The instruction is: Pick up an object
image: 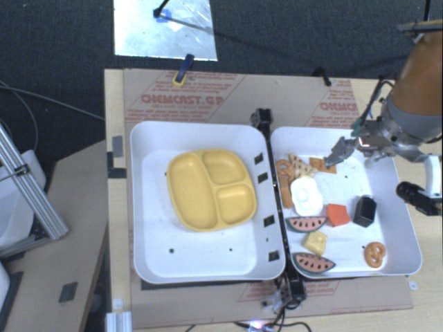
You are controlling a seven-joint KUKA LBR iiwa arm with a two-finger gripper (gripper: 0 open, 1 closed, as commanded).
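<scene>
One gripper point(344, 149): above the right bin's point(398, 216) far part; jaw state cannot be told.
Nearest target: waffle pieces point(299, 164), just left of and below the gripper.
Risk: toys crowd there, so a descent may nudge the fried egg point(306, 194) or pinch two things.
Neighbours: orange block point(338, 215), black block point(365, 211), cheese cube point(315, 242), two watermelon slices point(306, 223), pretzel point(374, 254).
Left bin point(156, 254): yellow divided plate point(210, 188).
</scene>
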